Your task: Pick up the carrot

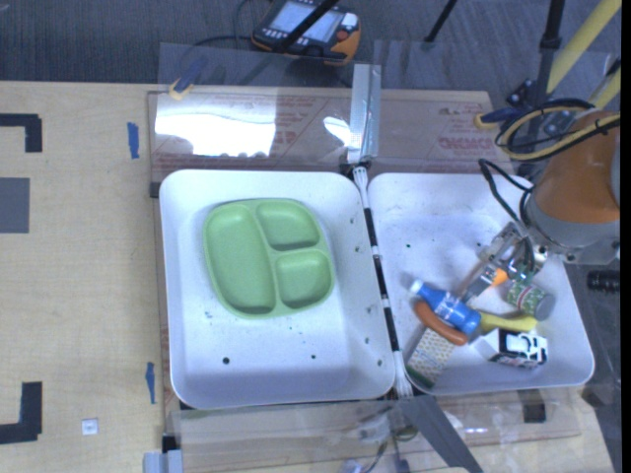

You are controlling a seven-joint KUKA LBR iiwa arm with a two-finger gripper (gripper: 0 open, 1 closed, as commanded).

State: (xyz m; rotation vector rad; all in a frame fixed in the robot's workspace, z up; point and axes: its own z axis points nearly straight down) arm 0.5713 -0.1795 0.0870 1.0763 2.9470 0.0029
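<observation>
We cannot tell how our gripper (pixel 490 272) stands, low in the right bin (pixel 414 215). The carrot (pixel 438 322) lies just below-left, under a blue bottle (pixel 449 307), beside a banana (pixel 505 319). The left bin (pixel 187 363) holds 1 green tray (pixel 237 264).

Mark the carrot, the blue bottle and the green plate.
carrot (pixel 434 322), camera view, orange body below the bottle.
blue bottle (pixel 452 308), camera view, middle of its body.
green plate (pixel 233 256), camera view, floor of the large compartment.
</observation>
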